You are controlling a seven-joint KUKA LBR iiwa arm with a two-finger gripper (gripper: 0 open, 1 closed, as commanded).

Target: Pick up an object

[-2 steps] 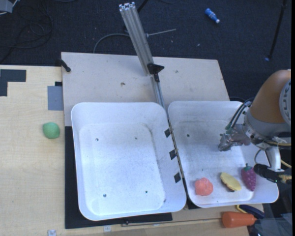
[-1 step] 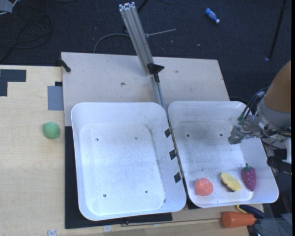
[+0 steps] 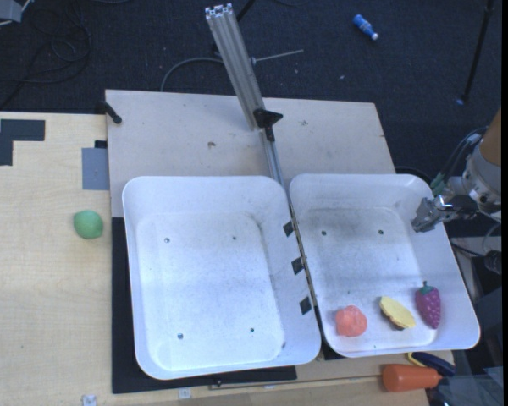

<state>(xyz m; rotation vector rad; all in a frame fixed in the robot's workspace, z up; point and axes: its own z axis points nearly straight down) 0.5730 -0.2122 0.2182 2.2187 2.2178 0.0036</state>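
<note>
Hand: the hand (image 3: 427, 216) sits at the right edge of the frame, over the upper right rim of the right bin (image 3: 356, 194), arm reaching in from the right.
Hand state: too small and dark here to call. Spread or pressed together, I cannot tell, and nothing shows between the fingers.
Nearest pick: the purple grape-like piece (image 3: 428, 304) lies almost straight down the frame from the hand, near the bin's right wall.
Its axis: long axis runs up and down the frame, narrower end toward the bottom, stem end toward the hand.
Next along: the yellow piece (image 3: 397, 313) lies just left of the purple one, apart from it, long axis slanting from upper left to lower right.
Farther still: the orange-red round piece (image 3: 350, 321) sits left again; round, so no axis to speak of.
Line-up: all three lie in a row along the bin's lower edge, well apart from the hand.
Judgement: the move looks like a travel down-frame, then a drop.
Left bin: the left bin (image 3: 152, 201) lies beside it on the bench (image 3: 34, 252).
</note>
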